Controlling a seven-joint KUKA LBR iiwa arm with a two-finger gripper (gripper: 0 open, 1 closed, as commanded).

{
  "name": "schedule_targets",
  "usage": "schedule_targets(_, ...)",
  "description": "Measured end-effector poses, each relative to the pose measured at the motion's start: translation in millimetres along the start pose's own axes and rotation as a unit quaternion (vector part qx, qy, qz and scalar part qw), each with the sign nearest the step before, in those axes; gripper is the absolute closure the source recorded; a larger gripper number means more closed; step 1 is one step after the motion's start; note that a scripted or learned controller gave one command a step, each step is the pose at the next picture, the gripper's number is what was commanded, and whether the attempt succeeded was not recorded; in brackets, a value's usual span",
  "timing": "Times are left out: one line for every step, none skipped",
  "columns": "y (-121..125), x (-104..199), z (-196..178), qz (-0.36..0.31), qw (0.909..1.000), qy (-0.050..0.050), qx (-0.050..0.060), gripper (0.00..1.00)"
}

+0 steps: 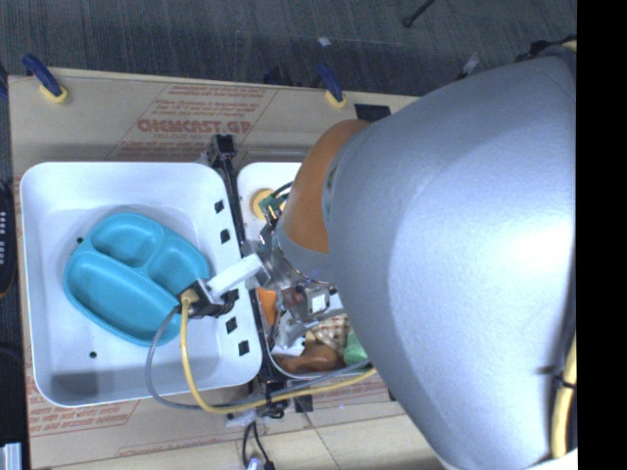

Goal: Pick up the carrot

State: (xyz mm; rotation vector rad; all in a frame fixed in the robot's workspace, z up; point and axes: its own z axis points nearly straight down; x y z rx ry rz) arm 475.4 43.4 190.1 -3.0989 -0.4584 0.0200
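Carrot (266,306): an orange sliver is seen in the right bin (257,179), tight against the divider wall between the bins; taken to be the carrot, though most of it is hidden under the wrist hardware. Judged to be a light, stiff plastic toy with a smooth, somewhat slippery skin; best taken across the thick middle, jaws square to its long axis, since a tapered end would likely squirt out.

Just right of the carrot, a brown item (306,358) and a green item (355,352) lie crowded at the near end of the bin.

Gripper (294,302): placed over the carrot, buried among cables; its state cannot be told.

Left of the carrot, beyond the divider, a blue sectioned plate (127,272) is noted in the left bin (59,189).
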Motion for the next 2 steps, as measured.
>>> schedule_targets(0.0,0.0,0.0,0.000,1.0000,0.000,0.000,0.00)
schedule_targets(0.0,0.0,0.0,0.000,1.0000,0.000,0.000,0.00)
